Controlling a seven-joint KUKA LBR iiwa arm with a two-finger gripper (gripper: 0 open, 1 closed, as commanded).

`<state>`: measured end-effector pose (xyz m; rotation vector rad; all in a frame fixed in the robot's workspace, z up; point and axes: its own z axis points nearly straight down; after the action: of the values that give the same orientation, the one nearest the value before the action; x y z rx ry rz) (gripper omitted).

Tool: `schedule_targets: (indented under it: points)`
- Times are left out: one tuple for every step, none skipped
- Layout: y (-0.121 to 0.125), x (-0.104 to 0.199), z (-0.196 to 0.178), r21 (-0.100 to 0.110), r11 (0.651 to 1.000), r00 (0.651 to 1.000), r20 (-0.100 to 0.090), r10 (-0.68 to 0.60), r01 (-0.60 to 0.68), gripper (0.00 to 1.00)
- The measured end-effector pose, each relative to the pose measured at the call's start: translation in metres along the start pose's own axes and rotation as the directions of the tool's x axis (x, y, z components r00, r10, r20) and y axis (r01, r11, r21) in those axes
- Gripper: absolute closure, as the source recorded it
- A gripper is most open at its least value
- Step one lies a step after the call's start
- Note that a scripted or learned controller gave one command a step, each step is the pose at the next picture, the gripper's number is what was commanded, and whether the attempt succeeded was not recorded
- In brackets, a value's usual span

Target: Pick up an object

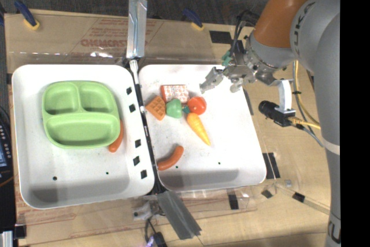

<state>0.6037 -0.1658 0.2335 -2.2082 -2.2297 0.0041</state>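
Observation:
Toy foods lie grouped in the right bin (237, 147): a red and white box (174, 92), an orange waffle (155, 107), a green pepper (174, 108), a red tomato (197, 104), a carrot (198, 128) and an orange sausage (170, 158) nearer the front. My gripper (224, 84) hovers over the bin's back right part, just right of the tomato and above the bin floor. It is open, and there is nothing between its fingers (210, 81).
The left bin (34, 182) holds a green divided tray (81, 114) with another orange sausage (117, 142) poking out at its right edge. A metal clamp (136, 26) stands at the back between the bins. Black brackets line the divider (144, 142).

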Motion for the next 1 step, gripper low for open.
schedule_targets:
  points:
    - [-0.0341,0.0226,0.1162,0.003,0.991,0.991,-0.001,-0.131,0.131,0.0]
